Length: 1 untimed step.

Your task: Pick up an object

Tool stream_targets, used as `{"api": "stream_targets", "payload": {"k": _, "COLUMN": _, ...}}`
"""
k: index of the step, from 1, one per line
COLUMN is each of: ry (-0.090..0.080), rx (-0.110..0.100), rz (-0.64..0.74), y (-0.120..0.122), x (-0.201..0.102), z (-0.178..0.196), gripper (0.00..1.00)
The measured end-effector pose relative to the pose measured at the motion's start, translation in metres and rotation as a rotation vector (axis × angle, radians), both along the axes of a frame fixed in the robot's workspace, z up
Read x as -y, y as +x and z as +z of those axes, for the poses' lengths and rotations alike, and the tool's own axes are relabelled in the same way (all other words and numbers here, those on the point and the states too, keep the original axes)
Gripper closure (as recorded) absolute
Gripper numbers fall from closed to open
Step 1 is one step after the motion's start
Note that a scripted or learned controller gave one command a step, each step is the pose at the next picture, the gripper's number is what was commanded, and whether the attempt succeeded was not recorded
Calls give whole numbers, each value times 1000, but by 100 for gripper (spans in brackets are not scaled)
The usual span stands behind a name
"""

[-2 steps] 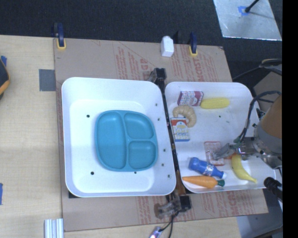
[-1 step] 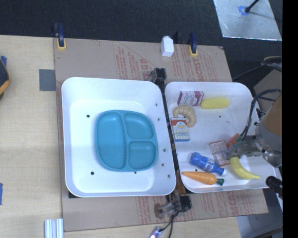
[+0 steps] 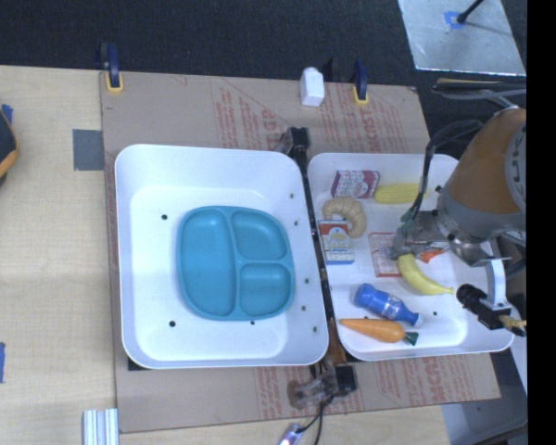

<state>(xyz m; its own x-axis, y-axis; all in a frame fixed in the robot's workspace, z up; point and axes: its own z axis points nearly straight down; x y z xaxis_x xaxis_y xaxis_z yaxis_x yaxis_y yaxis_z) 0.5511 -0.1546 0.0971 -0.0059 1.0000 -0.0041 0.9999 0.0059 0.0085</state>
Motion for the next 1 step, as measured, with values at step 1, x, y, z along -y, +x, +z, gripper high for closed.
{"api": "stream_targets", "payload": {"k": 1, "ry": 5, "rx": -10, "rz": -1, "y": 19, "x": -73, "z": 95, "gripper": 100}}
